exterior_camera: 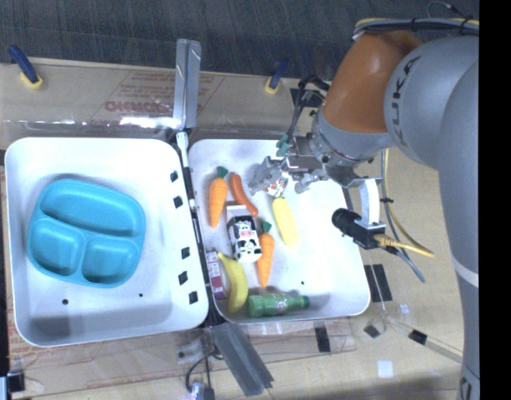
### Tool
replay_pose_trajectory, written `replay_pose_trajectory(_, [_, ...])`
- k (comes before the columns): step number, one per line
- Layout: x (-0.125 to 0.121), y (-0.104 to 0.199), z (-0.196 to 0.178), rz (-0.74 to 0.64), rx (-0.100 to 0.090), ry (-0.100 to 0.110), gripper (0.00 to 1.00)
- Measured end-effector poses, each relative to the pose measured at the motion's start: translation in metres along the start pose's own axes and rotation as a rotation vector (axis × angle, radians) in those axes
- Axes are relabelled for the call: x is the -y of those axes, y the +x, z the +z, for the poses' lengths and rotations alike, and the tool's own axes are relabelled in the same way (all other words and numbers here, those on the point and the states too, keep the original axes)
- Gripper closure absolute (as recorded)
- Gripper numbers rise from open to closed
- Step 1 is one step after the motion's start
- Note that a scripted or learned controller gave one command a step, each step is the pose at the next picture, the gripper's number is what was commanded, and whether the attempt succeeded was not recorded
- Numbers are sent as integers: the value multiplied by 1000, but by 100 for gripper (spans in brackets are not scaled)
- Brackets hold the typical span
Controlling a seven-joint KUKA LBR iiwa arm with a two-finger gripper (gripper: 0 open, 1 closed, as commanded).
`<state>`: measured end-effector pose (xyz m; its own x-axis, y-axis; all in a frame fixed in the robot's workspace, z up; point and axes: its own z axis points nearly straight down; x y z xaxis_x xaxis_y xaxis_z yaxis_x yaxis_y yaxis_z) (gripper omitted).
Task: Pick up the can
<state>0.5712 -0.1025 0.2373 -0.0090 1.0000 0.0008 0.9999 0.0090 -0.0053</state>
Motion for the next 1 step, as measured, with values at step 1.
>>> replay_pose_trajectory(1, [-30, -17, 29, 134, 1, -3, 0])
